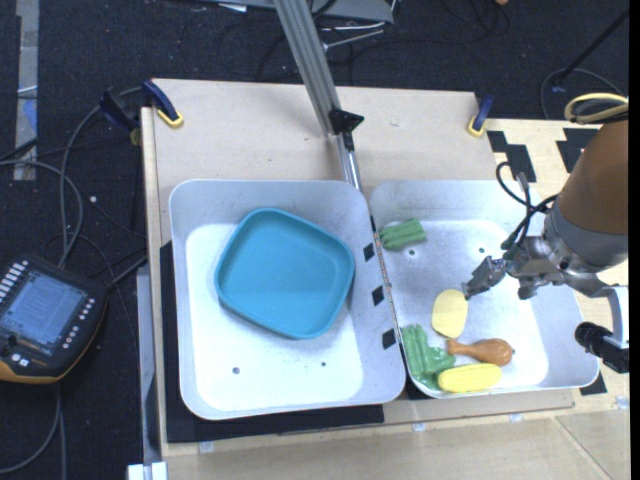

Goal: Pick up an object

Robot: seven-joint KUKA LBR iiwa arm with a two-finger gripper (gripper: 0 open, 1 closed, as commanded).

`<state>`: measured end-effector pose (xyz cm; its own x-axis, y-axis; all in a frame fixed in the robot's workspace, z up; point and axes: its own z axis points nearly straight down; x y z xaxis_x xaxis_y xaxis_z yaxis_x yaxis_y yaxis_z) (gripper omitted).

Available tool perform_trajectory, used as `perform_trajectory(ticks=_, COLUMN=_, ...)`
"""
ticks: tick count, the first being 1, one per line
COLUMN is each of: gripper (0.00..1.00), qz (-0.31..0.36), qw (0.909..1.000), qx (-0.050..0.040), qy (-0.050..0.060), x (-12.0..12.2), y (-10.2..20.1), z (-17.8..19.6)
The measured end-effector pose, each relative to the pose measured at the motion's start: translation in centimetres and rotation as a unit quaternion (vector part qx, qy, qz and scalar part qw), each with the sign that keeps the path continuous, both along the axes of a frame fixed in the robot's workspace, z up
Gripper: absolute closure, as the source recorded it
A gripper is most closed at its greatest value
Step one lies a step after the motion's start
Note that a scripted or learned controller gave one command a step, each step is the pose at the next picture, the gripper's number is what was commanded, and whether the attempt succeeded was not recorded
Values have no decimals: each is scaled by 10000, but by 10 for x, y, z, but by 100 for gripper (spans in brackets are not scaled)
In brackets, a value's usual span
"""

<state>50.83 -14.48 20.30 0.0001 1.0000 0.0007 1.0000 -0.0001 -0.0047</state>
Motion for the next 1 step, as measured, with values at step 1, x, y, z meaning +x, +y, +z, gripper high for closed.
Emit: perform_trajectory(ticks=1, gripper=0, qz=-1, qw=10000, qx=0, qy=-3, x=-5, y=-4, z=-44)
